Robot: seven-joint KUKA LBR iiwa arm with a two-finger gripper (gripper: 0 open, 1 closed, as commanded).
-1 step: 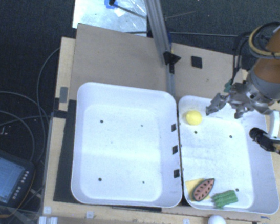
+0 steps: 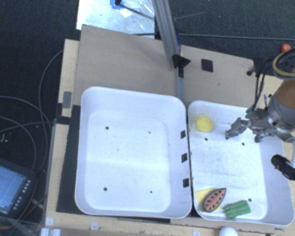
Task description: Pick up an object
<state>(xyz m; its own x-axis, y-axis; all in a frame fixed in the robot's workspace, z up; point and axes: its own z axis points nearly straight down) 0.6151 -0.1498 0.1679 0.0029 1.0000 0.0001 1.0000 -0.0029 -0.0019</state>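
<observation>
Two bins; end effector (image 2: 248, 131) spread, ungripping, over right bin (image 2: 238, 171) near yellow ball (image 2: 205, 124).

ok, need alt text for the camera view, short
A grey robot arm's gripper hangs open over the right bin, beside a yellow ball. At that bin's near edge lie a red oval toy and a green toy; a white ball sits on the bench outside it.

The tan counter (image 2: 128, 63) carries two shallow white bins, left bin (image 2: 88, 133) and right bin (image 2: 280, 201), touching side by side; a white ball (image 2: 228, 235) lies near its front edge.
</observation>
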